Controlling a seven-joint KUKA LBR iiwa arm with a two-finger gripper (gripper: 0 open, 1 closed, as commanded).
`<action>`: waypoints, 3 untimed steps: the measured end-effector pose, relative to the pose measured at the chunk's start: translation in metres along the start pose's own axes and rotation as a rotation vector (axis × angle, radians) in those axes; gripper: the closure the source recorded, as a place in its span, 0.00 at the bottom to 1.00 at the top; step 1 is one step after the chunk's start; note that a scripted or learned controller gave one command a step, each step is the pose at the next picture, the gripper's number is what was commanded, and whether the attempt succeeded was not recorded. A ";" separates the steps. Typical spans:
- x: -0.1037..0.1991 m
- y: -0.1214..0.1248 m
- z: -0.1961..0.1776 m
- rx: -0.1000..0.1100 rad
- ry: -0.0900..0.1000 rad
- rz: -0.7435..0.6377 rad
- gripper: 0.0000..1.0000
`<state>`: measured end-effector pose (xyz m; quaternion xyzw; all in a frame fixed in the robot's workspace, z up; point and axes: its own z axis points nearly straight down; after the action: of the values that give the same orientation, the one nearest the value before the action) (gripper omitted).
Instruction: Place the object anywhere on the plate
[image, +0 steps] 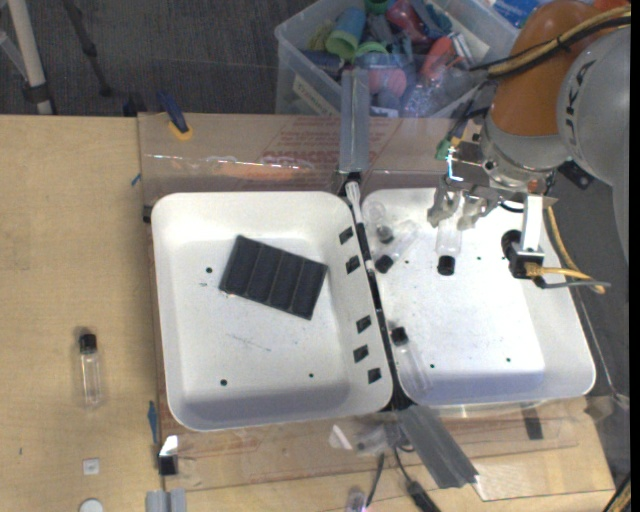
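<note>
Farthest left, on the bare wooden bench, a spare vial (89, 366) with a dark cap lay by itself, well apart from both bins. Next came the left bin (200, 205), white and shallow, and in it the plate (273, 277), a dark, ridged rectangle lying flat and slightly askew near the bin's middle. Nothing rested on the plate, so I judged that the placing was not yet done. Across the divider, the right bin (520, 350) held several small clear vials with black caps. An upper vial (395, 238) lay close to the divider near the far wall, and a lower vial (405, 352) lay against the divider towards the near edge. The target vial (447, 250), which I took to be the task's object, was in the far half of that bin directly beneath the gripper (455, 215), cap end towards me. The gripper hung over it at the end of the grey and orange arm (540, 90), which reached in from the right. I could not tell how far open the gripper was, nor whether it had hold of the vial or merely stood above it. As I read it, a sure grasp, the carry across the divider and the release onto the plate were all left to do.
</note>
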<state>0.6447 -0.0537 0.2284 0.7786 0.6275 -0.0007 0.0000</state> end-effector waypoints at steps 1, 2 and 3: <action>0.046 -0.044 0.039 0.005 0.001 0.296 1.00; 0.081 -0.072 0.026 0.005 0.001 0.483 1.00; 0.114 -0.080 0.045 0.003 0.001 -0.044 1.00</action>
<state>0.5912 0.0749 0.1836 0.7646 0.6445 -0.0011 -0.0015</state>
